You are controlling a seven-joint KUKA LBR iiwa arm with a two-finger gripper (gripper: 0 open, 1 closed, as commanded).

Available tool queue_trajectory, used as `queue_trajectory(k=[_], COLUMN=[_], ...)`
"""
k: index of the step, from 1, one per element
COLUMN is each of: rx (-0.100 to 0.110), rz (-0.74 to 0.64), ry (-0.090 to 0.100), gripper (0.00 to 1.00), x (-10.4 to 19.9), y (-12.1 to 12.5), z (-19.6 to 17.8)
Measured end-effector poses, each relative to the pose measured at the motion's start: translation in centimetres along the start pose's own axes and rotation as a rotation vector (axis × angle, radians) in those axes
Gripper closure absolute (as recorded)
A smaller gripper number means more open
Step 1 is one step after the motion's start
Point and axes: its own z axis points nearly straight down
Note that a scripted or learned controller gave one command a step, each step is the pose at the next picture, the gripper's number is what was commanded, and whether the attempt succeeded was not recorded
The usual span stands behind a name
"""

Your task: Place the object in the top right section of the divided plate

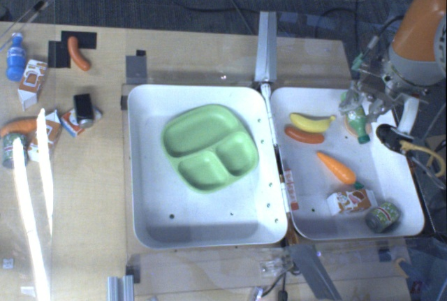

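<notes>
Overhead view of the surface bearing two white bins. The left bin held a green divided plate, tilted in plan, with one large far section and two smaller near sections; all three lay bare. The right bin held a banana touching a red sausage, an orange carrot, a small carton and a dark can. The end effector hovered over the far right part of the right bin, with a small green-and-white object, probably a bottle, seen at its fingertips; whether it was clenched on that object or released could not be told. Judged from this view, the step in hand was the pick. To do it well, the grasp would need confirming by a clean lift before the arm travelled left over the bin wall, then lowering over the plate's section nearest the far right before letting go.
</notes>
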Motion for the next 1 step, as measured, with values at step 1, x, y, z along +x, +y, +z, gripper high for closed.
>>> queue_trajectory(k=[1], rx=[0.001], rz=[0.314], ry=[0.000], gripper=[1.00], x=[1.91], y=[2.69], z=[3.52])
